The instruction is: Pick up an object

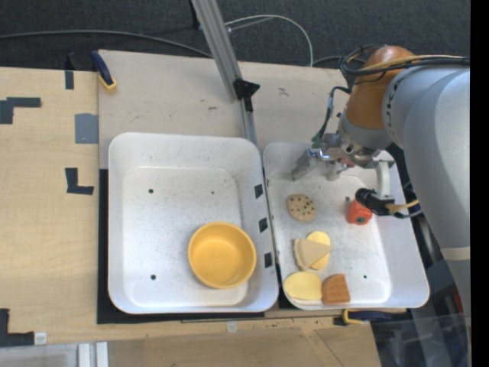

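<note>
My gripper [316,170] hovers over the far end of the right bin [401,262], its fingers spread open with nothing between them. A round chocolate-chip cookie [301,206] lies just below and in front of it. A small red object [358,212] sits to the gripper's right, near the arm. Closer to the bin's front edge are a pale yellow wedge stack [313,251], a flat yellow disc [302,287] and a brown toast-like piece [335,289].
The left bin [145,174] holds a yellow bowl [221,254] at its front right. A slanted metal pole [221,44] ends at the ridge between the bins. The arm's grey body [439,144] overhangs the right bin's right side.
</note>
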Available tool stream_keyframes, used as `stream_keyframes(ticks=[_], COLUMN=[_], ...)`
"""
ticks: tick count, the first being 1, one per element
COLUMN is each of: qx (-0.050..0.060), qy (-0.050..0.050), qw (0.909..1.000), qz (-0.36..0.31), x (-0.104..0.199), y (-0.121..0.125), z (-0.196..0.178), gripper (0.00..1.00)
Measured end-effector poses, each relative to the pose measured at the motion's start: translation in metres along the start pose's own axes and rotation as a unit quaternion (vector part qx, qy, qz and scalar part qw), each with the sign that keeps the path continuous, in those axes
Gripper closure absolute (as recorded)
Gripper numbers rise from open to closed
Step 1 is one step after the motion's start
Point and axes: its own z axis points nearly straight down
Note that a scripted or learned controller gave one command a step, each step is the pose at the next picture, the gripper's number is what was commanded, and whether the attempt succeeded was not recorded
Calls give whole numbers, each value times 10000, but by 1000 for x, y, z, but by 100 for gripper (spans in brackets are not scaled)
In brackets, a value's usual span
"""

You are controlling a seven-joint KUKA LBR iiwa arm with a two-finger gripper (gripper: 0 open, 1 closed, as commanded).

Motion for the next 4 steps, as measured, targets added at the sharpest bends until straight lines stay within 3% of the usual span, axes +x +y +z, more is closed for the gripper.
stream_keyframes(ticks=[1,3,4], qx=[0,-41,-27], qy=[1,3,6], qw=[10000,10000,10000], qz=[-8,5,9], x=[1,6,6], y=[0,13,14], z=[-12,-132,-169], gripper=[100,100,100])
